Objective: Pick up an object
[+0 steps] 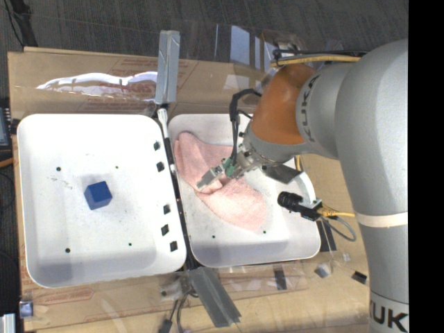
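A pink cloth [229, 189] lies spread in the right bin [236, 252], running from its upper left toward its middle. My gripper [211, 177] is low over the cloth's left part, with its tips at the fabric. A small blue cube [98, 194] rests in the left bin [41, 144], well away from the gripper. The arm's orange band and grey body cover the right bin's upper right part.
A metal divider with black clips [168, 186] runs between the two bins. A black cable fitting with a yellow cable [302, 205] lies over the right bin's right rim. Cardboard [90, 82] lies behind the bins.
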Robot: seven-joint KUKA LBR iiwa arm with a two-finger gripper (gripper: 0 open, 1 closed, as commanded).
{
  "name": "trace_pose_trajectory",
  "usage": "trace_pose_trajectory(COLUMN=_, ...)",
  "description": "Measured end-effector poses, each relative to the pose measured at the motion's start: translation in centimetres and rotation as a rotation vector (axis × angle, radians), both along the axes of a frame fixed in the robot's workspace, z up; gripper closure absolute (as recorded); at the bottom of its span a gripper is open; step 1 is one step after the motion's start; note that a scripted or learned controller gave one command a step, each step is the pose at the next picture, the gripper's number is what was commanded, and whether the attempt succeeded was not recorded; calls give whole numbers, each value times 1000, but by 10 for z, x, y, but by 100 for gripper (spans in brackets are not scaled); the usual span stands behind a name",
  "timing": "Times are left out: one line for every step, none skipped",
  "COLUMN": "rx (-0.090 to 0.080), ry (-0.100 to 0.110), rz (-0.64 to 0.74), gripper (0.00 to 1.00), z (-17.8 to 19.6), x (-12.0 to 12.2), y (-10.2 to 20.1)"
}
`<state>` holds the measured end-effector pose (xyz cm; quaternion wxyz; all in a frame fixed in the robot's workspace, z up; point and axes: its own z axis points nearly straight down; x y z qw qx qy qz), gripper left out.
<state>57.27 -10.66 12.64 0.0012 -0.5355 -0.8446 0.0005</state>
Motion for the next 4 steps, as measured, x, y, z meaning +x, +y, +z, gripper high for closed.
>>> trace_pose_trajectory(rx=0, ry=2, rz=-23, gripper=0, z=-36, x=4, y=-11)
trace_pose_trajectory(rx=1, ry=5, rz=-16, gripper=100, z=-26, x=4, y=-9)
trace_pose_trajectory(rx=1, ry=5, rz=-16, gripper=0, z=-26, x=4, y=-9)
trace_pose_trajectory(rx=1, ry=2, rz=16, gripper=0, z=-35, x=5, y=-8)
